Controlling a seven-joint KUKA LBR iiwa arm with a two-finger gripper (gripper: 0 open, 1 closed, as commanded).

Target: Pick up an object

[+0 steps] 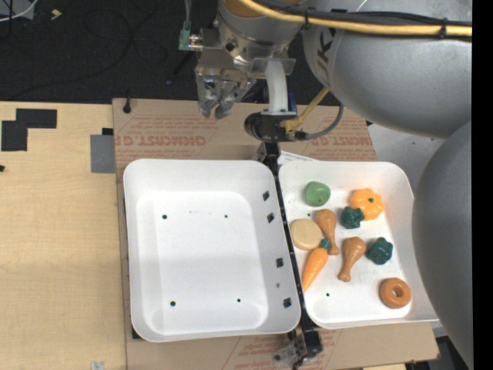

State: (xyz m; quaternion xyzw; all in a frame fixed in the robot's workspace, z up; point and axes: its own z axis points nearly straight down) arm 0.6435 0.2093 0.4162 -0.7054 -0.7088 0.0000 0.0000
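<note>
Inside the right bin point(400, 177), two drumsticks point(326, 227), two broccoli point(379, 250), one carrot point(313, 267), gripper point(218, 102) state unclear.

A robotics lab: a grey industrial arm point(400, 60) hangs over a plywood surface point(54, 230) bearing two white bins point(139, 206), cardboard sheeting point(169, 133), loose cables point(23, 2) and toy food point(316, 193).

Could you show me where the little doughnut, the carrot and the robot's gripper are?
Brown ring-shaped toy doughnut point(396, 293): camera view, on its ring.
Orange toy carrot point(313, 267): camera view, mid-body.
Grey metal gripper point(219, 103): camera view, between its fingertips, above the bench behind the bins.
</note>
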